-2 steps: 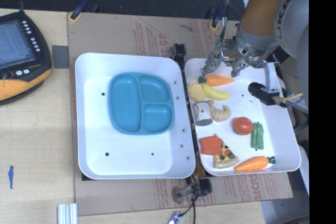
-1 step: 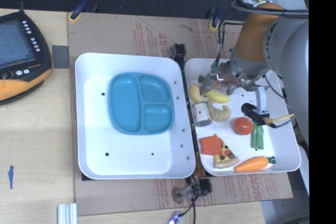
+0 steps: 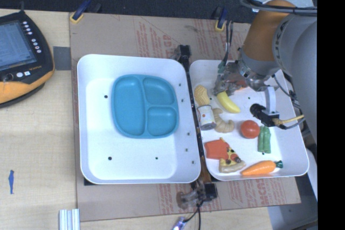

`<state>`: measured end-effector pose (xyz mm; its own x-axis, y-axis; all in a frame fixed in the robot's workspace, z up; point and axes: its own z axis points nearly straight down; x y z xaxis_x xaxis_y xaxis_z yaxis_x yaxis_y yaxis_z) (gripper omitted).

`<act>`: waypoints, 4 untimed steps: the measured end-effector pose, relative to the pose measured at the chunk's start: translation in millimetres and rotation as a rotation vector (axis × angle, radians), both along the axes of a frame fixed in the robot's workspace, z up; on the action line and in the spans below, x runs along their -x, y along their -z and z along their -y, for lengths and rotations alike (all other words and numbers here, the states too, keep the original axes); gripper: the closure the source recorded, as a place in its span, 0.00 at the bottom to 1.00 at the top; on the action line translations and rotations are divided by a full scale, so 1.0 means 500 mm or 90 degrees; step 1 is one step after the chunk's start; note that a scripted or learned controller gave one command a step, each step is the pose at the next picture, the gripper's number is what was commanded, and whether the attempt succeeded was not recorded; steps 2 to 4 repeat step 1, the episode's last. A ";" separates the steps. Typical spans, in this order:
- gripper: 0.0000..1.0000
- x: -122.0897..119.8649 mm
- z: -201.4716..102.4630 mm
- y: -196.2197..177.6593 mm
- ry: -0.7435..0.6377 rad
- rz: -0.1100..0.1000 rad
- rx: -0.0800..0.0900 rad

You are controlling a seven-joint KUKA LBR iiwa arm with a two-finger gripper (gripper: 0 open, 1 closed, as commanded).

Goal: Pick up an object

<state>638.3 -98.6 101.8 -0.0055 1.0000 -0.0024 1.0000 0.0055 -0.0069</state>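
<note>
Cardboard covers the bench under two white bins. I have the gripper [image 3: 225, 82] low in the right bin [image 3: 291, 156], just above the banana [image 3: 228, 102]; whether anything is grasped I cannot tell. Next I need a clean close and lift. Corn [image 3: 201, 95], can [image 3: 206, 116] and tomato [image 3: 249, 129] crowd close.

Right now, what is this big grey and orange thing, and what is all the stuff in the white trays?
It is a robot arm, seen by a camera looking down from above. At its tip is a two-finger gripper, low over the right white bin, close to a yellow toy banana. I cannot tell if it holds anything. That bin also has a round red tomato, an orange carrot, a pizza slice and a small can. The left white bin holds a blue divided plate. The robot's job is picking up one object.
</note>
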 end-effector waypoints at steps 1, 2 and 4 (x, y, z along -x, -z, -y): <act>1.00 0.098 -0.144 -0.181 -0.001 0.002 -0.001; 1.00 0.098 -0.144 -0.181 -0.001 0.002 -0.001; 1.00 0.098 -0.144 -0.181 -0.001 0.002 -0.001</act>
